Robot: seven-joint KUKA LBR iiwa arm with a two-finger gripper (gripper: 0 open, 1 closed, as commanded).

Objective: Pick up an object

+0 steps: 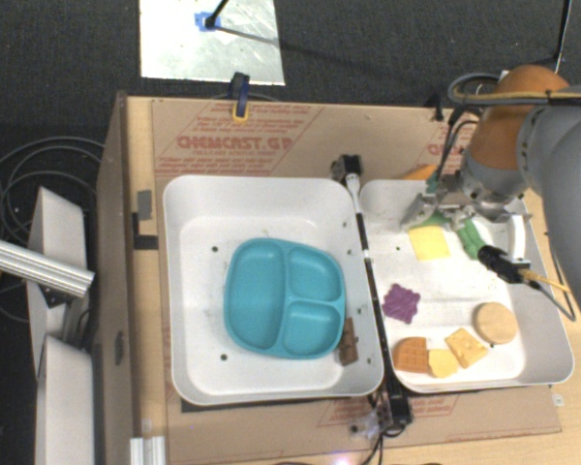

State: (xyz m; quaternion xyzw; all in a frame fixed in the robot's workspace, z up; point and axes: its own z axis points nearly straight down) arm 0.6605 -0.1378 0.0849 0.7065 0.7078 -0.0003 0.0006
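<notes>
Gripper [443, 209]: down low at the far end of the right bin [554, 360], the arm coming in from the right; apart or together, I cannot tell from this slant.
Likely target: the yellow square [429, 243], lying flat on the bin floor just near-side of the gripper, in the far left part of that bin.
Neighbour: a green stick [468, 233] sits just right of the square, possibly touching its corner (hard to call).
Step in hand: by my reading, lining up for the grab, nothing lifted yet.
Doing it well: centre over the square, come straight down, and close across two opposite edges. It is thin, so it needs a low bite. Keep clear of the green stick so it isn't dragged along.
Heading of the square: almost equal sides, so barely any long axis; it is turned slightly, with its edges a little off the bin walls.
Other options: the purple piece [401, 302] lies well apart, nearer and to the left.
</notes>
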